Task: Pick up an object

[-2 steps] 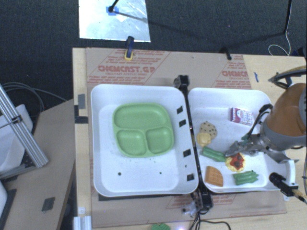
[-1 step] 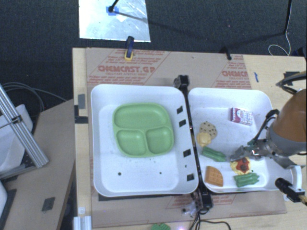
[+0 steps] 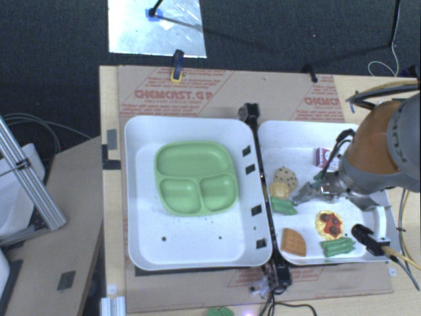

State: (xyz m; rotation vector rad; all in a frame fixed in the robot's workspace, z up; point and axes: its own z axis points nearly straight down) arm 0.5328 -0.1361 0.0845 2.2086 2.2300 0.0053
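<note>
1. Camera view has my arm [image 3: 388,147] reaching in from the right of the frame, over the right white bin [image 3: 296,133], with my pincer [image 3: 304,193] low near the middle of that bin

2. My pincer's metal tip sits just beside the yellowish round piece [image 3: 280,189] and just above the green bean-like piece [image 3: 283,207]; whether it touches either I cannot tell

3. I cannot tell whether my pincer is spread or closed, and I see nothing clearly caught in it, so I judge the pick not yet made

4. Things I could take all lie in the right bin: a speckled cookie [image 3: 285,176] toward its left middle, a waffle-like tan piece [image 3: 293,241] at the lower left, a small pizza-like disc [image 3: 329,224] with red spots at the lower middle, a green pea pod [image 3: 338,247] below that, and a small purple and white packet [image 3: 321,155] at the upper right

5. Left white bin [image 3: 141,170] holds a green divided tray [image 3: 195,178], well apart from my pincer

6. Both bins rest on the tabletop [image 3: 217,91], on a brown printed sheet

7. By my reckoning I am at the approach or closing stage: the reach into the bin is done, while a firm grip and a lift clear of the bin floor are left
</note>
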